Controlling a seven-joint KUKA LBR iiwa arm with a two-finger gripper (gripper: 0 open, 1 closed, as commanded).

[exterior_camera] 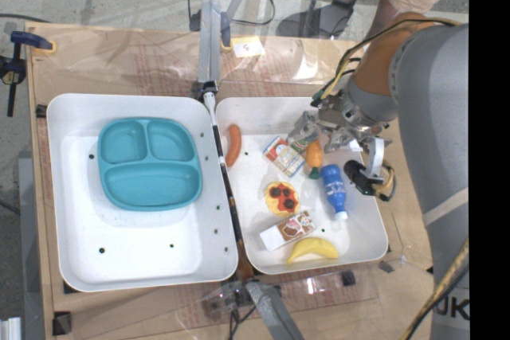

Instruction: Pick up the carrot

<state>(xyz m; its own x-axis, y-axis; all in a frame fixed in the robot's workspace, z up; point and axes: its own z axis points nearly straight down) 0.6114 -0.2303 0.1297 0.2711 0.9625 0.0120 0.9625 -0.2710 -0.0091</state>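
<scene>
**Arm positioned over right bin, pincer at the carrot**

The table (119, 60) carries two shallow white bins side by side. The grey arm (430, 115) reaches in from the right and bends down over the right bin (255, 251). The left bin (60, 195) holds a teal divided plate (149, 163), lying flat in its upper half.

The pincer (319, 141) sits in the upper right part of the right bin, directly above the carrot (315, 156). The carrot is a small orange piece lying just beside a red-and-white snack packet (284, 156) on its left and a blue bottle (334, 189) on its lower right. Whether the pincer is released or clenched cannot be told.

Further contents of the right bin: a sausage (233, 144) near the left wall, a banana (312, 250) near the lower wall, a small carton (287, 230) just above the banana, and a yellow-and-red toy (281, 197) near the centre.
</scene>
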